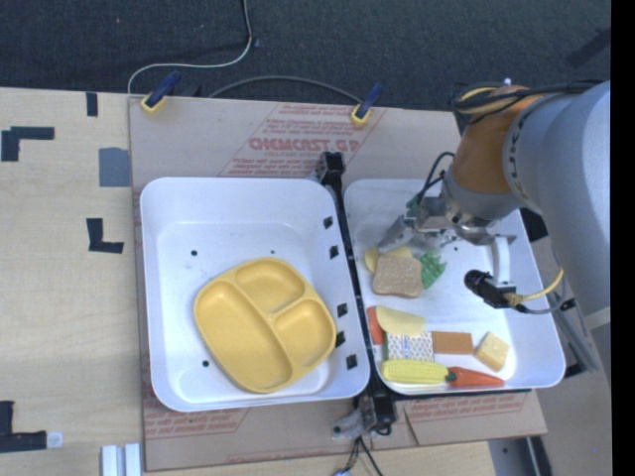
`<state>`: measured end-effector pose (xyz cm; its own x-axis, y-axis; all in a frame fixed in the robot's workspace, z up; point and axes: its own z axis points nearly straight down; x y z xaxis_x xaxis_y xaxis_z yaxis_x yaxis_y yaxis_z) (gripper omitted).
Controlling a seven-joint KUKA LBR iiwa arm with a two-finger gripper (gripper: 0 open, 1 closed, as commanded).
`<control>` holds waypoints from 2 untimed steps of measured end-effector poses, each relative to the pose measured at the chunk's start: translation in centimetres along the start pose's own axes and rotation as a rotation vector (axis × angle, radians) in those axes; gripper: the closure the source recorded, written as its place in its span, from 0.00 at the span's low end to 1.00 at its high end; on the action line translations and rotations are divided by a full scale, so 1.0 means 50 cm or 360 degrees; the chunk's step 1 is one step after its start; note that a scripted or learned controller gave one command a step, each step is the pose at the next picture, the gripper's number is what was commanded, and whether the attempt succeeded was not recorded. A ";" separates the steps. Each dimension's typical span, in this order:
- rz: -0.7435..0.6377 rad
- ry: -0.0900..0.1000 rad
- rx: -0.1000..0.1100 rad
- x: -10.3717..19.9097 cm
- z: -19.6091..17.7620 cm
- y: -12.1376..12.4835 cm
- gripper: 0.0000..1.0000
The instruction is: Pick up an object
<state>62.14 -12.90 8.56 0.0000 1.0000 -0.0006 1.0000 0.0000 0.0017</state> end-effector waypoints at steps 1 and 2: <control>0.0003 -0.0005 -0.0006 -0.109 -0.101 0.042 0.00; 0.0002 0.0003 0.0000 -0.048 0.001 -0.039 0.00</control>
<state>60.22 -15.32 8.52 0.0009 1.0000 0.0010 1.0000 -0.0009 0.0015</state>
